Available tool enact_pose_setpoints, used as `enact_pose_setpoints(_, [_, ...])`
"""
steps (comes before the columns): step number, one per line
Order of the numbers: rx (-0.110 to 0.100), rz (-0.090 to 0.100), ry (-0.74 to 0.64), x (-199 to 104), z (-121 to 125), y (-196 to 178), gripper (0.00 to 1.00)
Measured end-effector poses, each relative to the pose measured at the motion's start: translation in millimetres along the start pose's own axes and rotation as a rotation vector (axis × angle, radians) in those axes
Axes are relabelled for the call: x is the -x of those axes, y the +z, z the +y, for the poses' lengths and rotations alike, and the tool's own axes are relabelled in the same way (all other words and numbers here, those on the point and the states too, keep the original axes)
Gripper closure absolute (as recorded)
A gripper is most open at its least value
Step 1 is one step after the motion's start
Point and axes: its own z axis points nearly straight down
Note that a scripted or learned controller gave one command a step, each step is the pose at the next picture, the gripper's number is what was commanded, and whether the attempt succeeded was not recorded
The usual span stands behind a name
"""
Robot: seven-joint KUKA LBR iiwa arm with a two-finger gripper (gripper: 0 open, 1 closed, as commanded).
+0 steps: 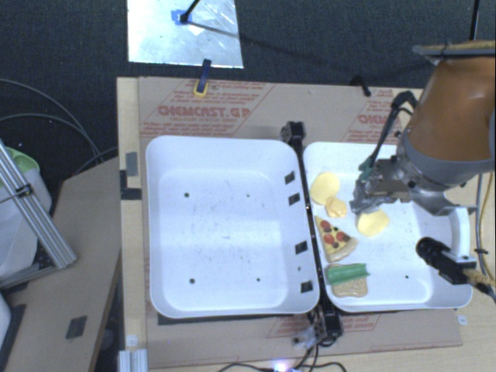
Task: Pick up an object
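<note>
Camera view looks down on two shallow white bins set side by side on a brown board. A grey arm [453, 122] with an orange band reaches in from the right and hangs over the right bin [411, 285]. Its gripper [366, 198] sits low above the upper middle of that bin, and whether it is spread or closed cannot be told from this angle; nothing is visibly held.

Several pieces of toy food lie in the left part of the right bin. A pale yellow chip [325, 184] lies near the divider, with a smaller yellow piece [336, 207] just below it. Another yellow chip [373, 223] lies just beside and below the gripper. A pizza slice [337, 239] with red and green toppings lies close to the divider, and below it a green piece [346, 271] rests touching a tan cookie [349, 287].

The left bin [225, 223] shows bare white floor with a few dark dots.
</note>
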Motion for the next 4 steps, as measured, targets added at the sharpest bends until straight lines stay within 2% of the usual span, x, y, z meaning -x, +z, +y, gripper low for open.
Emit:
enact_pose_setpoints(1, [-0.002,0.001,0.002,-32,23,-19,1.00])
enact_pose_setpoints(2, [-0.010,-0.001,0.014,23,0,41,1.00])
enact_pose_setpoints(3, [-0.001,0.001,0.002,-36,-1,-16,1.00])
enact_pose_setpoints(4, [-0.003,0.000,0.010,-11,-1,-30,1.00])
